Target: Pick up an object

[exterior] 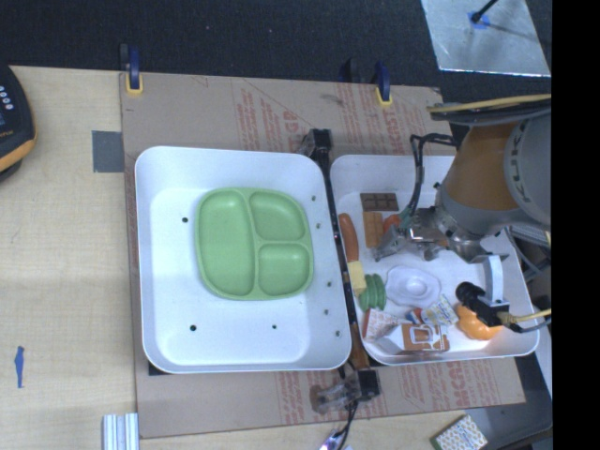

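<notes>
Pale wood counter, cardboard-lined; we note a smooth green divided plate in the left bin; claw over cluttered right bin, grip unreadable.

Two shallow white bins are sitting side by side on a bench. The left bin is holding a green divided plate. The arm's gripper is hanging over the right bin, which is holding small mixed objects, including a green ridged piece.
</notes>
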